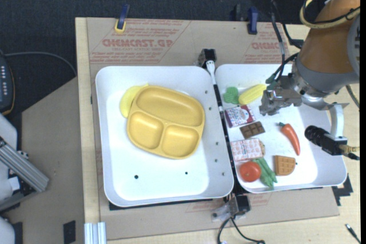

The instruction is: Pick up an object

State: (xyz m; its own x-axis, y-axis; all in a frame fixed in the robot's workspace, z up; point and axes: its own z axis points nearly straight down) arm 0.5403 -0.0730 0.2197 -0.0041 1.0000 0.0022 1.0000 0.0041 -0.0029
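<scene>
The right bin holds several toy foods. A yellow corn cob and a green piece lie at its far left. Below them sit a small printed packet, a brown chocolate bar and a pink wrapper. A red chili pepper lies in the middle. A tomato, a green bean pod and a waffle are along the near edge. My gripper hangs over the bin just right of the corn and above the chili, with nothing visibly in it.
The left bin carries a yellow divided tray lying over a yellow plate. A black fitting sticks out at the right bin's right side. The arm's grey and orange body covers the bin's far right corner.
</scene>
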